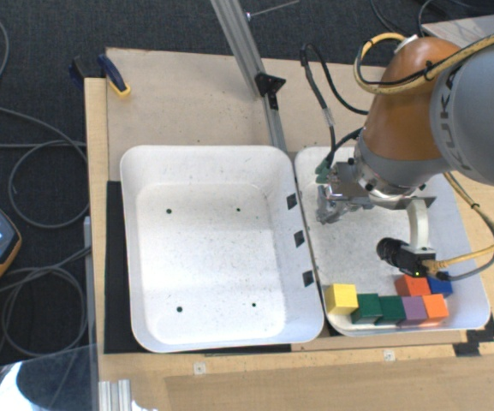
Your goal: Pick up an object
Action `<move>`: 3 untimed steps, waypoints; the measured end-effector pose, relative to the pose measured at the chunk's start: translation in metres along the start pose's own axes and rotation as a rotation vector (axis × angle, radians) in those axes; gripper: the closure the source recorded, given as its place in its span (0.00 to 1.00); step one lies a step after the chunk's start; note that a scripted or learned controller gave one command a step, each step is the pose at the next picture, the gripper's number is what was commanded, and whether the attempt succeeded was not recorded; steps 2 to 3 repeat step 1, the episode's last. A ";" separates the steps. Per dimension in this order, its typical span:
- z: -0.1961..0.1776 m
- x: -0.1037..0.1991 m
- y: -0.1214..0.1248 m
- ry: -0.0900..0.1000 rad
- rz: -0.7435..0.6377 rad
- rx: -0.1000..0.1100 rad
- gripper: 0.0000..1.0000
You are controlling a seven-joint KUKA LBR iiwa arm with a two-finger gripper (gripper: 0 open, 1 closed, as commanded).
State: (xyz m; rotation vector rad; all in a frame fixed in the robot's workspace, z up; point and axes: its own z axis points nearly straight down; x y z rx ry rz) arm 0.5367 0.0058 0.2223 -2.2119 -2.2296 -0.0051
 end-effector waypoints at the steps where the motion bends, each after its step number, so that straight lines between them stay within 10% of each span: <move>1: -0.001 0.045 -0.002 0.000 0.001 0.001 1.00; 3: -0.001 0.045 -0.002 0.000 0.001 0.001 1.00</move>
